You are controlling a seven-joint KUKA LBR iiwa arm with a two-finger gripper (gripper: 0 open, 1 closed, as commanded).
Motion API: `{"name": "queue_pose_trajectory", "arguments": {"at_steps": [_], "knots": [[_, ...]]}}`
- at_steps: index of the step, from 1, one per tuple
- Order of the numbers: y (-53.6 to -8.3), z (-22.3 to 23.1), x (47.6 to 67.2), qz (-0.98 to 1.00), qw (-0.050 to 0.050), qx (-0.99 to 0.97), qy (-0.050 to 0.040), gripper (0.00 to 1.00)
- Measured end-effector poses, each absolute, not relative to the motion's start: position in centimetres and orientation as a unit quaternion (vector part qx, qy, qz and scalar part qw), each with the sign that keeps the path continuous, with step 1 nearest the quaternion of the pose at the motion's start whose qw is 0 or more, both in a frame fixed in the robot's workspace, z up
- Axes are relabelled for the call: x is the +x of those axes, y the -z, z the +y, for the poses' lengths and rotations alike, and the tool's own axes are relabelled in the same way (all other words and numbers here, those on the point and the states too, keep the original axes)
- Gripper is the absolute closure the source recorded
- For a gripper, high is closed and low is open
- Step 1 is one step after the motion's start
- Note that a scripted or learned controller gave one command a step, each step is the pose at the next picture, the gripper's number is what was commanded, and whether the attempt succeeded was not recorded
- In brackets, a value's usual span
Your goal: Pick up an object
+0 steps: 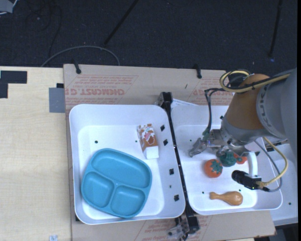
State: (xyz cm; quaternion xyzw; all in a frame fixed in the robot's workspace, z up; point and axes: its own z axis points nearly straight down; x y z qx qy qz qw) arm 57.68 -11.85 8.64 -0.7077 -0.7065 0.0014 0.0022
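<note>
Orange arm band [243, 107] loomed above the right bin [276, 200].
Its jaws [210, 145] hung low inside that bin; whether they were spread or pressed together could not be told. Just below them lay an orange tomato toy [213, 168], with a tan drumstick toy [227, 198] farther below; a blue divided plate [116, 183] sat in the left bin [85, 119].

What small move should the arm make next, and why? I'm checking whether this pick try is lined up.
Probably lower a little onto the orange round toy and close: the gripper hangs just above it in the right bin, holding nothing visible.
</note>
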Motion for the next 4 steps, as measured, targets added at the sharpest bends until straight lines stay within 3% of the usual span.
{"name": "queue_pose_trajectory", "arguments": {"at_steps": [1,4], "knots": [[-9.8,-11.9,57.7,-0.705,0.002,-0.709,-0.001,1.0],[-25.8,-13.5,57.7,-0.707,-0.001,-0.707,0.0003,1.0]]}}
